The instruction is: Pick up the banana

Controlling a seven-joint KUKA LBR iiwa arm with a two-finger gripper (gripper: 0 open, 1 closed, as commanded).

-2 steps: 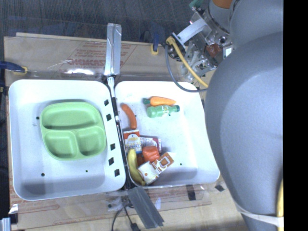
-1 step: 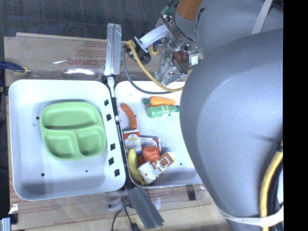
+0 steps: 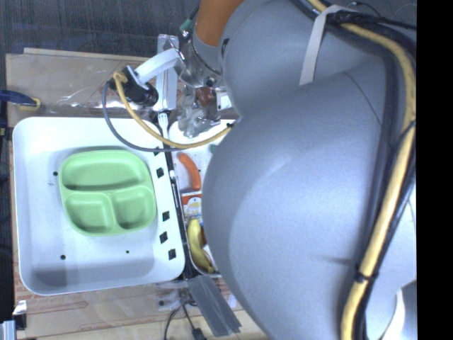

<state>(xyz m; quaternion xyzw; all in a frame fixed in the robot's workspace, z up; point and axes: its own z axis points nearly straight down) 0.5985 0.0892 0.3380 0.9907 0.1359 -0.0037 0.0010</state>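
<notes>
The banana [image 3: 196,244] is yellow with a dark spot. It lies at the left wall of the right bin, near the front, and the big grey arm [image 3: 311,190] covers most of it. My gripper [image 3: 190,121] hangs at the back of the right bin, close to the divider between the bins. It is well behind the banana and apart from it. Cables and a yellow hose loop around the wrist.
A green divided tray [image 3: 107,191] lies in the left bin [image 3: 35,261]. An orange carrot-like piece [image 3: 188,170] and a small orange-and-white item [image 3: 192,205] lie between the gripper and the banana. The arm hides the remainder of the right bin.
</notes>
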